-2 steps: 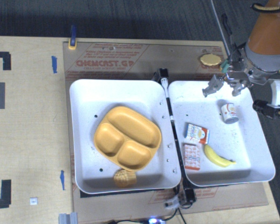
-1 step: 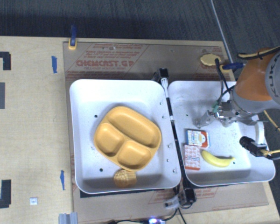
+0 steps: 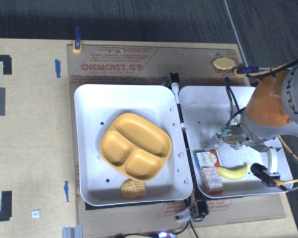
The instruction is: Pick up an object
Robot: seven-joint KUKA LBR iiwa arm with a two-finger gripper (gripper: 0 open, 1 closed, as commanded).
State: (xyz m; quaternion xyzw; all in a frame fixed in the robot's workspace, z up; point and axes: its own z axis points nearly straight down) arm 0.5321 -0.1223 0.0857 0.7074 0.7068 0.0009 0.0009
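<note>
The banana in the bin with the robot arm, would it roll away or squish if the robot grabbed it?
The banana lies flat on its curved side, so it would probably spin or slide rather than roll. Its skin looks smooth, so it might slip on the white bin. It looks like a toy, so probably light and firm, but I can't be sure.

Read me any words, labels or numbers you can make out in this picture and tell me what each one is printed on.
"CHEMCAST GP": red print on the brown board behind the bins; the smaller lines around it are too blurred to read.
Small carton in the right bin: printing blurred, unreadable.
Reddish packet beside the banana: unreadable.
</note>
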